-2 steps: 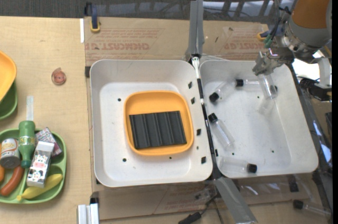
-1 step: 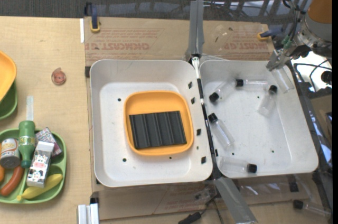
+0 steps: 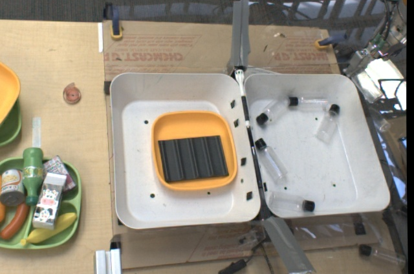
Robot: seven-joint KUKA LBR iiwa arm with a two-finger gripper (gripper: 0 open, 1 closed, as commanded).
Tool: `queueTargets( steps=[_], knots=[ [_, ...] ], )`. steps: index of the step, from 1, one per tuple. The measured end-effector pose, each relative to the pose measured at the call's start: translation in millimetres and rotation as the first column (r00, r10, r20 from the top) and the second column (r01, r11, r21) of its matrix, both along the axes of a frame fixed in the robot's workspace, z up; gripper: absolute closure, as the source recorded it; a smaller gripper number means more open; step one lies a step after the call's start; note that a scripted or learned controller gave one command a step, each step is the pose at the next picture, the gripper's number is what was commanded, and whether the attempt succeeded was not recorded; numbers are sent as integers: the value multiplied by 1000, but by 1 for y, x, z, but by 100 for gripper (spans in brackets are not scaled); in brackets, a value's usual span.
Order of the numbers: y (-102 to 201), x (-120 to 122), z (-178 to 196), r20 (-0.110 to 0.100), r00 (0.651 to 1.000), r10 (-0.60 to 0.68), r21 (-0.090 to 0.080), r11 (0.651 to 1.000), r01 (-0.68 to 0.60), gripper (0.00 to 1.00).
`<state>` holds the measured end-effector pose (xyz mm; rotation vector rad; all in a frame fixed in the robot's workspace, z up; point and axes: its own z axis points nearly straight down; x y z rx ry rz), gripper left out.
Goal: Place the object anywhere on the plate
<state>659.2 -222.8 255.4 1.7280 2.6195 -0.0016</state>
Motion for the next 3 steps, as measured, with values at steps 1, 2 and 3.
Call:
queueTargets(
  steps=[1, 2, 3],
  knots=[
    [1, 1, 102, -1, 985, 170, 0, 985, -170, 100],
    [1, 1, 186, 0, 912, 411, -1, 912, -411, 100],
    [1, 1, 187, 0, 912, 411, -1, 912, -411, 0]
  ],
)
